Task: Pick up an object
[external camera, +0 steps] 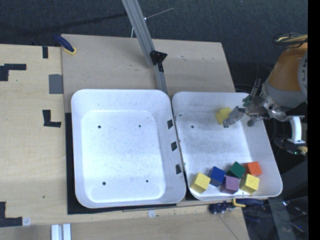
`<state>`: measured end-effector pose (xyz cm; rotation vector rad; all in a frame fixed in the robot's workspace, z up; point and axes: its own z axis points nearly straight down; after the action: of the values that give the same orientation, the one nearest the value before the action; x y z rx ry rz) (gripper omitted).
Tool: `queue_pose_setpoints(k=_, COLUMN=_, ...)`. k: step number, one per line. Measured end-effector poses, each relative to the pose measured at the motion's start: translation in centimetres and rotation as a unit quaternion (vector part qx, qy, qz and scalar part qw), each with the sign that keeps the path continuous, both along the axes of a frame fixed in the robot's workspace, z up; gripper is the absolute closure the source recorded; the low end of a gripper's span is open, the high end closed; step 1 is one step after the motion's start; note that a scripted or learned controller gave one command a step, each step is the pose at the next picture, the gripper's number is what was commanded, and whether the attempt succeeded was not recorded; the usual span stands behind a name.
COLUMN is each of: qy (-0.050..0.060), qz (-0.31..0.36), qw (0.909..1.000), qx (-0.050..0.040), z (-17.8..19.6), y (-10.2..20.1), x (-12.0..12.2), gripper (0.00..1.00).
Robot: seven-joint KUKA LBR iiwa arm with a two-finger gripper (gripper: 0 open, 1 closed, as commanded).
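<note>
My gripper (241, 120) reaches in from the right over the upper part of the right bin (210, 149). Its two fingers stand apart, so it is open with nothing between them. A small yellow block (222, 115) sits just left of the left finger (231, 119), partly covered by it; I cannot tell if they touch. Several blocks cluster at the right bin's near edge: a yellow one (201, 182), a blue one (217, 175), a purple one (231, 184), a green one (237, 169), an orange one (254, 168) and another yellow one (251, 183).
The left bin (120, 149) lies beside the right one, their rims meeting in the middle. A grey metal pole (142, 29) slants down from the top to a black bracket (158, 57) behind the bins. The arm's orange band (287, 74) is at the right.
</note>
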<state>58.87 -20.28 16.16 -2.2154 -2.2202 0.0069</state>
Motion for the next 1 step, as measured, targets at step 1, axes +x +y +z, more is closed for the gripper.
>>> queue_pose_setpoints(k=1, qy=0.001, qz=0.0, qw=1.0, qx=0.0002, z=-6.5, y=-0.08, x=-0.08, gripper=0.0)
